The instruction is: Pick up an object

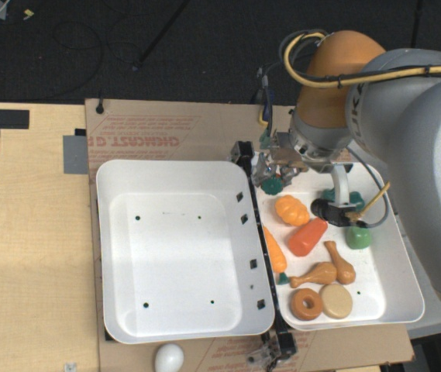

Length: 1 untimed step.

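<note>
Two white bins are seen side by side. The left bin (119, 208) has plenty of open room. A white ball (169, 356) is seen just below its front edge. In the right bin (402, 285) seven toys are crowded together, among them an orange pepper (291, 209), a red piece (307, 237), two drumsticks (313, 273) and a donut (308, 304). The gripper (276, 169) is placed at the bin's back left corner; its opening cannot be told.

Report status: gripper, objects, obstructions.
Gripper low at right bin's far-left corner, finger state unclear. Toy foods lie loose nearby. Bin wall close beside gripper.
</note>
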Tool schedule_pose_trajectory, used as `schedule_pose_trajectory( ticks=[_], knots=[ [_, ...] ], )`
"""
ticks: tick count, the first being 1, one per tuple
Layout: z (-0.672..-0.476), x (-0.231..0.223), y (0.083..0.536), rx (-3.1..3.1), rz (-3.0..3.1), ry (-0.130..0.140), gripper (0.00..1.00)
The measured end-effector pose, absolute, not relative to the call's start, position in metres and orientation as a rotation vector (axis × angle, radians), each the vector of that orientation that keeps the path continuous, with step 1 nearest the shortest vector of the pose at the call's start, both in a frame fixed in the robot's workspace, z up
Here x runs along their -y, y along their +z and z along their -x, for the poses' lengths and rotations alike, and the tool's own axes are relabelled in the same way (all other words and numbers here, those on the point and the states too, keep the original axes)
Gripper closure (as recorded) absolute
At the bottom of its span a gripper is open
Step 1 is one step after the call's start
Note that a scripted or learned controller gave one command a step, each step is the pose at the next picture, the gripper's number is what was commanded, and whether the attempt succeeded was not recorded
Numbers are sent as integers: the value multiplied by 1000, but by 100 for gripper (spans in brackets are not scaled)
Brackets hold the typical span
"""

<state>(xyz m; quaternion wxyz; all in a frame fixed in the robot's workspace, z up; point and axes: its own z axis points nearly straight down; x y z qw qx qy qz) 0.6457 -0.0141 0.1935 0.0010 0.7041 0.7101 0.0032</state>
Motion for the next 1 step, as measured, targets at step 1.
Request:
schedule_pose_trajectory(
  ticks=[1],
  knots=[
    [-643,-80,201,-2234,-2215,2,100]
  ],
)
